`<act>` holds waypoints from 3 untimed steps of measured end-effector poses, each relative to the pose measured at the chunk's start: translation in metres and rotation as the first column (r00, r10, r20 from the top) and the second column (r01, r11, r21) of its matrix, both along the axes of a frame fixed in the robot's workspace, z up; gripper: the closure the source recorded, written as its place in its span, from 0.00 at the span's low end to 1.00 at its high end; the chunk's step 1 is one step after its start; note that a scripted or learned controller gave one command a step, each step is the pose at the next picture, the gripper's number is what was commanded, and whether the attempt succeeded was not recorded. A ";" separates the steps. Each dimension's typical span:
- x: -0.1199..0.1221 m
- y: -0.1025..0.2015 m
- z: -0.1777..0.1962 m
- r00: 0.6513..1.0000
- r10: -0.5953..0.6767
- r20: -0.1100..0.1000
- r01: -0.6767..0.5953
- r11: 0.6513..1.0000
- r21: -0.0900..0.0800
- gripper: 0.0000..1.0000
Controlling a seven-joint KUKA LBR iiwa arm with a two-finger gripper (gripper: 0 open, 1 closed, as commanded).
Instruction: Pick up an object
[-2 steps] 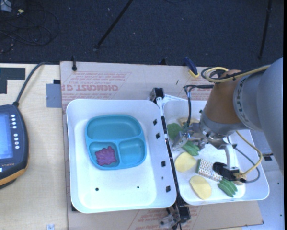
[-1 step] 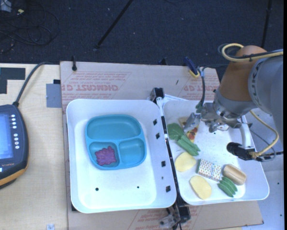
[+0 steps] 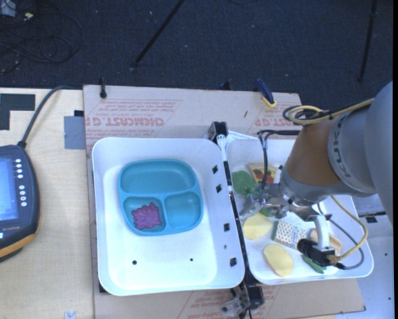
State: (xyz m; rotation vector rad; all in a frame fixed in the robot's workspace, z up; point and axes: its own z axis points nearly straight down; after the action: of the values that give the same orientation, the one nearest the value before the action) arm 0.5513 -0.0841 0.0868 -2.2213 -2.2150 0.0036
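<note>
My gripper (image 3: 255,203) is low in the right bin (image 3: 359,266), near its left wall. It sits just below a green object (image 3: 242,181) and just above a round yellow object (image 3: 256,228). The arm hides what lies directly under it. A checkered block (image 3: 288,232) lies to the gripper's lower right. Another yellow, oval object (image 3: 278,259) rests near the bin's front. A red and yellow item (image 3: 264,173) lies at the back. In the left bin (image 3: 107,218) stands a blue divided tray (image 3: 155,171) with a purple object (image 3: 146,216) in its lower left compartment.
The raised divider (image 3: 226,205) between the two bins runs just left of the gripper. A teach pendant (image 3: 4,201) lies on the bench at the far left. A small green item (image 3: 316,264) lies near the right bin's front right.
</note>
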 end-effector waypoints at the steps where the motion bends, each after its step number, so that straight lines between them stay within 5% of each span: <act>1: 0.062 -0.011 0.001 1.000 0.003 0.004 -0.003 1.000 -0.002 0.00; 2: 0.024 -0.006 0.001 1.000 0.002 0.000 -0.002 1.000 -0.001 0.00; 3: 0.081 -0.003 0.001 1.000 0.002 0.002 -0.002 1.000 -0.001 0.00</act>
State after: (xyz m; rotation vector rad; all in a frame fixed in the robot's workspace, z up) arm 0.6327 -0.0870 0.0876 -2.2206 -2.2189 0.0026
